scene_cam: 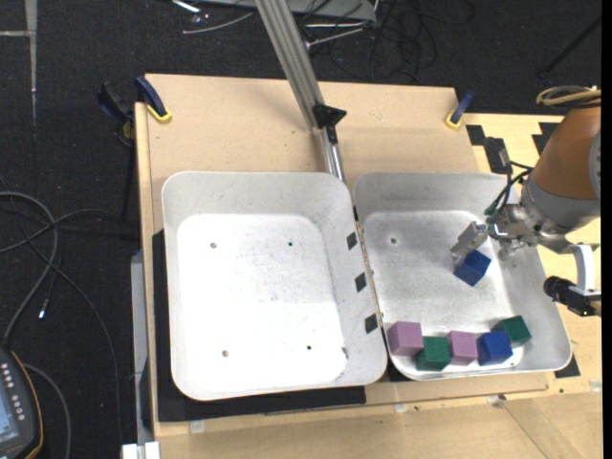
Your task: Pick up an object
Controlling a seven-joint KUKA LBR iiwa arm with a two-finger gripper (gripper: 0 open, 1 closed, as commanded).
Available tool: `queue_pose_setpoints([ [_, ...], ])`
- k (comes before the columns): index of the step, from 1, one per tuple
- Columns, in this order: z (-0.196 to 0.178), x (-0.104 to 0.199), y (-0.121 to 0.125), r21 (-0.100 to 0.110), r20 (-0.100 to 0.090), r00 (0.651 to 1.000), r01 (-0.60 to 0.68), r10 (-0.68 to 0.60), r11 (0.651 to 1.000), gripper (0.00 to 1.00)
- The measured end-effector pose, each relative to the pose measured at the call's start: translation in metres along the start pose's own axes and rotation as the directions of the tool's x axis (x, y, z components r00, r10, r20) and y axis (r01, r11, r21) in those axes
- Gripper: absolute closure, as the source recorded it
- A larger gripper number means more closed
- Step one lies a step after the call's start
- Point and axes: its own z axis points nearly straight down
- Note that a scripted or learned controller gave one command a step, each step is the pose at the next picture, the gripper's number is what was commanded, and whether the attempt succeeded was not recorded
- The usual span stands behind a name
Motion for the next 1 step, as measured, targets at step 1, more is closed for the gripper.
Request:
queue_pose_setpoints([
  [1, 0.003, -0.0002, -0.001, 0.004, -0.001, 1.0, -0.001, 0.001, 1.0, 0.0],
])
